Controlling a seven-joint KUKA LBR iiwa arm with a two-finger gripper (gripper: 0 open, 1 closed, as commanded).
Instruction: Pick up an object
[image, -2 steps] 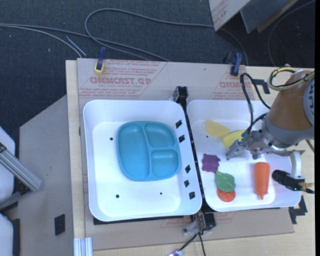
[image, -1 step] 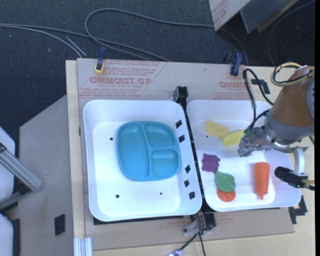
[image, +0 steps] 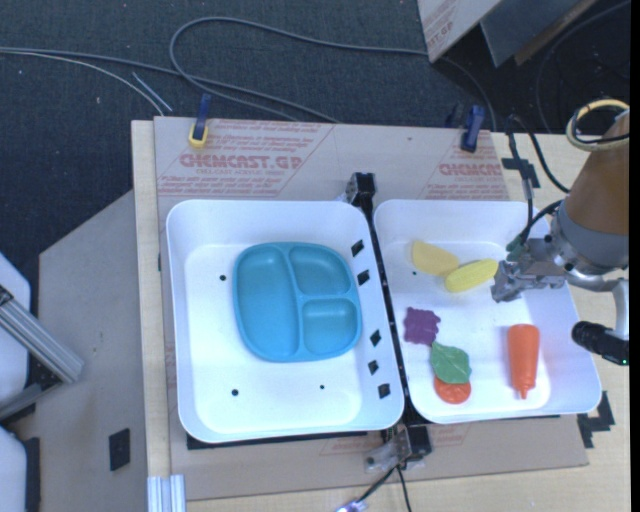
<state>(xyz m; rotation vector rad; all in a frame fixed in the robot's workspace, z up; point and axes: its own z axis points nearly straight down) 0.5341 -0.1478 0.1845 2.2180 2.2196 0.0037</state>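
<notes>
The right bin (image: 560, 405) holds toy foods: a pale yellow piece (image: 432, 257), a yellow banana-like piece (image: 470, 275), a purple piece (image: 421, 325), a red tomato with a green leaf (image: 451, 372) and an orange carrot (image: 523, 358). My gripper (image: 507, 283) hangs low at the right end of the banana-like piece, above the carrot. The arm's grey wrist and orange band rise to the right. Nothing visibly sits between its fingers.
A blue divided plate (image: 297, 300) lies in the left bin (image: 200, 390). A black divider with clips (image: 372, 300) runs between the bins. The arm body (image: 600, 200) covers the right bin's far right corner. Clamps (image: 200, 130) hold the board at the back.
</notes>
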